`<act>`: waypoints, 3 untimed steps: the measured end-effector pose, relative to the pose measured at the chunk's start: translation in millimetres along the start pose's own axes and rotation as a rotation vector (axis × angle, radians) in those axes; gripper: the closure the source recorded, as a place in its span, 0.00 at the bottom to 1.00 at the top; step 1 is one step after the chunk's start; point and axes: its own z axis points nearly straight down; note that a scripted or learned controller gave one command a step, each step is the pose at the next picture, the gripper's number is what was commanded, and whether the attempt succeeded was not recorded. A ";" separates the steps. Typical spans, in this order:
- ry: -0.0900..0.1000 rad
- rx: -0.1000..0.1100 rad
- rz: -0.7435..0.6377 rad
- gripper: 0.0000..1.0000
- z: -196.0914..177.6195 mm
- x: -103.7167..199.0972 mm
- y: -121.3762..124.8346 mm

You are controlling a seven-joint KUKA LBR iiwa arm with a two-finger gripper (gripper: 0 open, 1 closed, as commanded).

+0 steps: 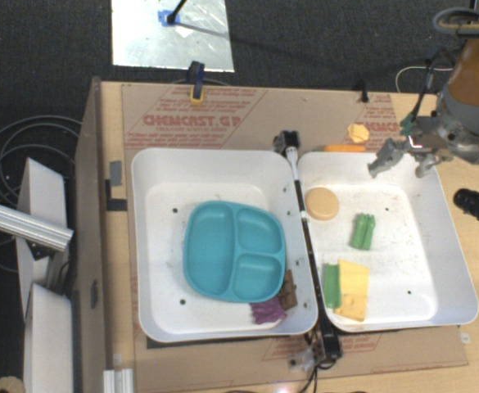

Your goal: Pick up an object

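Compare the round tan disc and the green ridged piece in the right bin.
The flat round tan disc is circular and smooth; the green ridged piece is elongated and grooved. The disc lies near the right white bin's left wall; the green piece lies nearer its middle. Both rest loose on the bin floor, apart from each other.

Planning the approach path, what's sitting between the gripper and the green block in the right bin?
Nothing: the camera view shows bare white bin floor between the gripper and the green block. The tan disc lies off to the side.
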 end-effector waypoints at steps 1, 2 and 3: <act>0.002 0.011 0.006 0.00 118.0 -24.2 -43.8; 0.001 0.004 -0.001 0.00 198.5 -13.8 -30.9; 0.000 -0.001 0.002 1.00 183.5 -14.9 -29.6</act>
